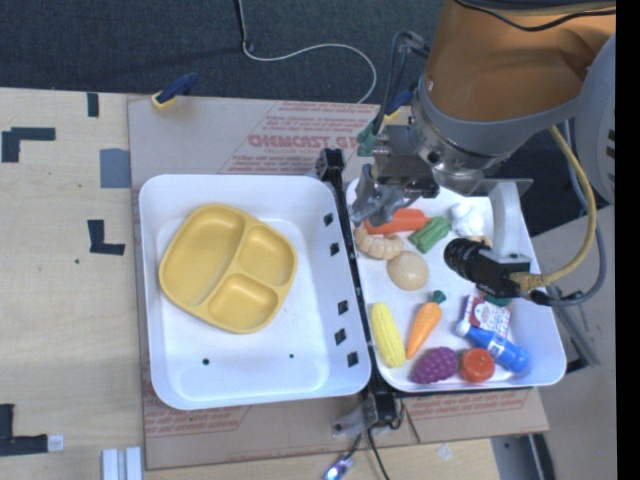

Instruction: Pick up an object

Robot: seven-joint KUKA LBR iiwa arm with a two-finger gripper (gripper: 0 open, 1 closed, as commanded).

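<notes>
My gripper (pixel 375 206) hangs over the far left corner of the right bin (pixel 548 340), its fingers reaching down just above a red-orange toy (pixel 405 221) and a tan croissant-like piece (pixel 378 246). Nothing shows between the fingers. Toy food lies in that bin: a green piece (pixel 430 233), a beige egg (pixel 407 270), a corn cob (pixel 387 333), a carrot (pixel 424 324), purple grapes (pixel 435 365), a tomato (pixel 477 365), a blue bottle (pixel 500 348) and a white piece (pixel 467 218).
The left bin (pixel 165 203) holds a yellow divided plate (pixel 228 266). A black cylinder (pixel 475 261) on the arm's hardware overhangs the right bin. A white cable (pixel 300 53) loops on the dark floor behind the bench.
</notes>
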